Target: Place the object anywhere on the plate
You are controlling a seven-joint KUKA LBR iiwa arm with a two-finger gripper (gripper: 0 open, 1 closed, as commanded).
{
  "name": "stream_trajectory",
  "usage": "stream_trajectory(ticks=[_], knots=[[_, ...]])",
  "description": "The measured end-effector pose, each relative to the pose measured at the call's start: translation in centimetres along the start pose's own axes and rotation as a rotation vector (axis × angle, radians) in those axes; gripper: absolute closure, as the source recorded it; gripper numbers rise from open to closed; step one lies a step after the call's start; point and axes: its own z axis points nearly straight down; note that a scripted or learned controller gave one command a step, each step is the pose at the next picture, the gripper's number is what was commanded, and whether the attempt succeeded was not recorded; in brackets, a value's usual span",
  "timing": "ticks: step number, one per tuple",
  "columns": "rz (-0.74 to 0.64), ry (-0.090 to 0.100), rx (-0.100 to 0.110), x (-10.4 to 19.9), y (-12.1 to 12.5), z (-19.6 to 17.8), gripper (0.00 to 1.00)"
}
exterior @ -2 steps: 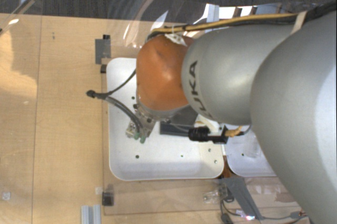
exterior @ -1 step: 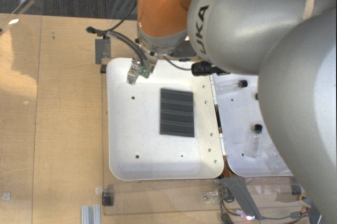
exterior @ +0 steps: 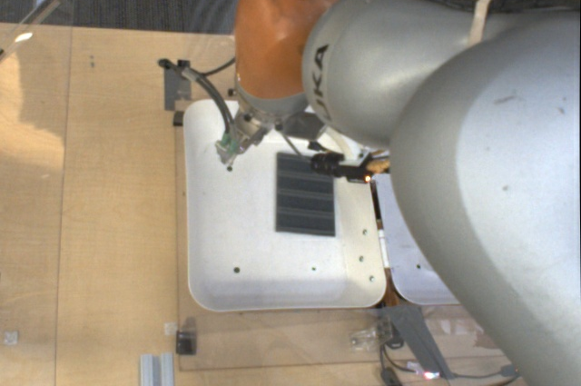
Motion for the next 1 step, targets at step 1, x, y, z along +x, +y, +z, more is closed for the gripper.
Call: stream_trajectory(ticks=[1], knots=[[0.027,0.000,-0.001,3.29,-6.41,8.15,1.00]])
